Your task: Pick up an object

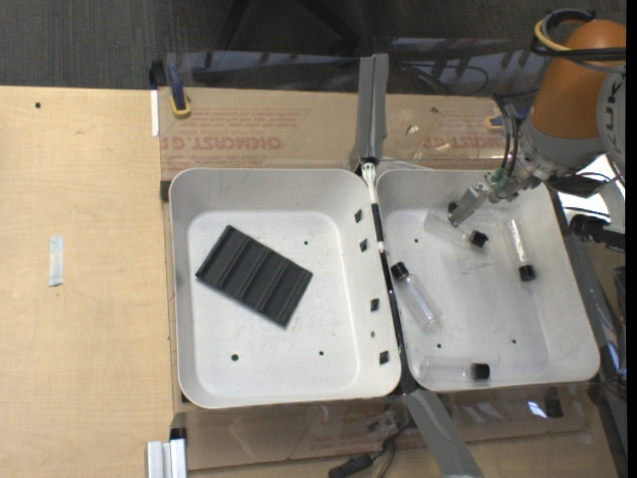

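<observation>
Gripper [468, 207] low over right bin [557, 366], far side; can't tell its state. Nearest tube [459, 229] right under it, long axis running left-far to right-near.

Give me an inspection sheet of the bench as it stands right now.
Surface: two white bins side by side, left bin and right bin, on a brown board.
Job's things: dark ribbed slab lying flat in the left bin; clear tubes with black caps lying scattered in the right bin.
Clutter: small black piece near the right bin's front wall.
Grippers: end effector low over the right bin's back part; grip unclear.
Cables: yellow loop above the arm.
Surroundings: wooden table on the left, dark carpet behind.
</observation>
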{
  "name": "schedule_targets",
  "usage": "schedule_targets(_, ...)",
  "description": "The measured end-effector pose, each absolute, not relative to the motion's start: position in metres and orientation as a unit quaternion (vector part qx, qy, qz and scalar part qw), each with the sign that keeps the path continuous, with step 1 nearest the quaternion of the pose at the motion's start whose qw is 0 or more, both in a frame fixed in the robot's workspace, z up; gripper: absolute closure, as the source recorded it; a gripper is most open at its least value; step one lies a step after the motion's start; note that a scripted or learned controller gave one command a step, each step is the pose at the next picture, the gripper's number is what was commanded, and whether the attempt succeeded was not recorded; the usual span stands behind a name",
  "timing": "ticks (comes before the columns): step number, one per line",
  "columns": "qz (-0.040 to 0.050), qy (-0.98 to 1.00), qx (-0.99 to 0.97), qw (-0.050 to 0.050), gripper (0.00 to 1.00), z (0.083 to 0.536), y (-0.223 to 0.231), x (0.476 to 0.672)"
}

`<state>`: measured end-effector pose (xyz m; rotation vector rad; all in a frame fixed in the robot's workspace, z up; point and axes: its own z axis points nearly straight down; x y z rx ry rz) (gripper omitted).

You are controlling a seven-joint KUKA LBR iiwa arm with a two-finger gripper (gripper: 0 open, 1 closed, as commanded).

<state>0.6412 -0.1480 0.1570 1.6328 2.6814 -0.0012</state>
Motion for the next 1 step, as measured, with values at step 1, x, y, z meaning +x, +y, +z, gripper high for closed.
schedule_targets(1,-0.0001,0.878,0.479,0.0,0.0,0.0916,-0.1736,0.608)
